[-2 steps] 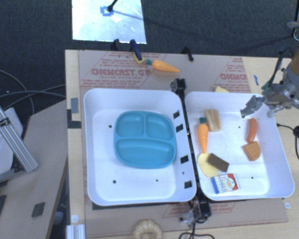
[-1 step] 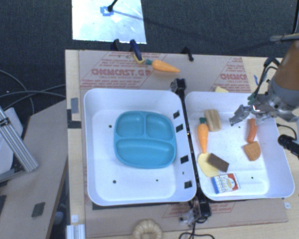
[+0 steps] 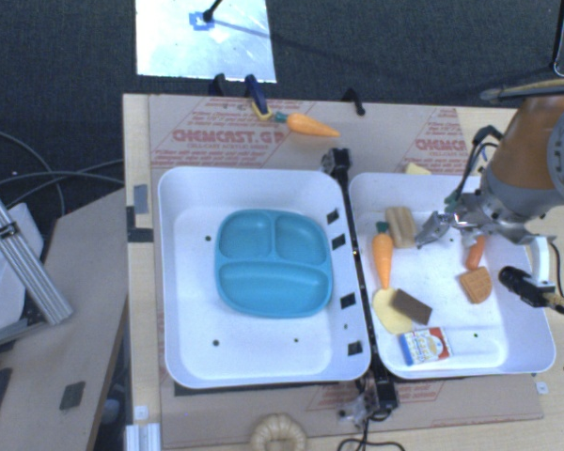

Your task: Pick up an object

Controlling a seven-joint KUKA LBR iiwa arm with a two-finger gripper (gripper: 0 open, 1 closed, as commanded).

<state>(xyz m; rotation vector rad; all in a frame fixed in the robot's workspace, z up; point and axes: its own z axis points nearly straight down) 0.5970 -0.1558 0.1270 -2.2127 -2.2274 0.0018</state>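
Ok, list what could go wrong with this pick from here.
1. The gripper hovers over a crowded bin: a carrot and a beige block lie close together, so it may nudge one while reaching for the other.
2. A small orange piece sits partly under the arm, so the camera may misjudge it.

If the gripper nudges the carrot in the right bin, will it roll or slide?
The carrot looks tapered and round, so it would probably roll in a curve. It seems smooth plastic, likely light and slippery. The block close beside it might stop it.
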